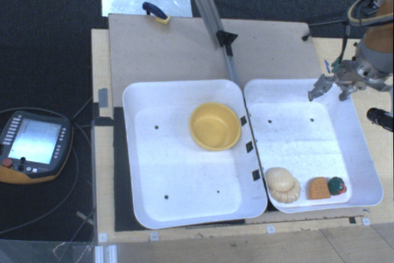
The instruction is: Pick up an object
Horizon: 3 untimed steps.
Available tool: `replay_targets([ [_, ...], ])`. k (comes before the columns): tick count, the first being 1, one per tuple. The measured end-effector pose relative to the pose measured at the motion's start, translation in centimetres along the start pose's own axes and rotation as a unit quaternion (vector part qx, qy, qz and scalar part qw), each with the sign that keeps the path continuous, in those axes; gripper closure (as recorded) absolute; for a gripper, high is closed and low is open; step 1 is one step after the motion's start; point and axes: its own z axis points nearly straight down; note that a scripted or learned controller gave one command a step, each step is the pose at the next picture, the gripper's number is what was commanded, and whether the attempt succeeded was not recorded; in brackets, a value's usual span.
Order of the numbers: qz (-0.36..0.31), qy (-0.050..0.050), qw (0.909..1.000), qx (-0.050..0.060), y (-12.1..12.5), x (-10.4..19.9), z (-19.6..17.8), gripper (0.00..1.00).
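While my arm reaches in from the right of the camera view, my claw [330, 89] hangs over the far right corner of the right bin [308, 132], its two fingers spread apart with nothing between them. One fingertip [317, 92] points down toward the bin's far rim, the other sits just to its right.

Well below my claw, toward the near edge of the same bin, lie the things I might pick: a cream ridged shell-shaped object [282, 185] at the near left corner, and just beside it, to the right, an orange block [318, 188] touching a small dark green and red piece [337, 185]. All three are well apart from my fingers.

To the left of my claw, across the seam between the bins, the left bin [154, 194] holds a yellow bowl [215, 126], upright, near its far right part.

Far off to the left, on the dark floor, lies a teach pendant [34, 145].
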Motion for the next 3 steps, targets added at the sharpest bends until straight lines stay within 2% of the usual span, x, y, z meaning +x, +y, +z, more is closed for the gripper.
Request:
replay_targets([
  [2, 0.0, 0.0, 1.0, -0.001, -0.5, 0.9, 9.2, 0.0],
  [3, -0.001, -0.001, 1.0, -0.002, -0.4, 0.9, 7.9, 1.0],
])
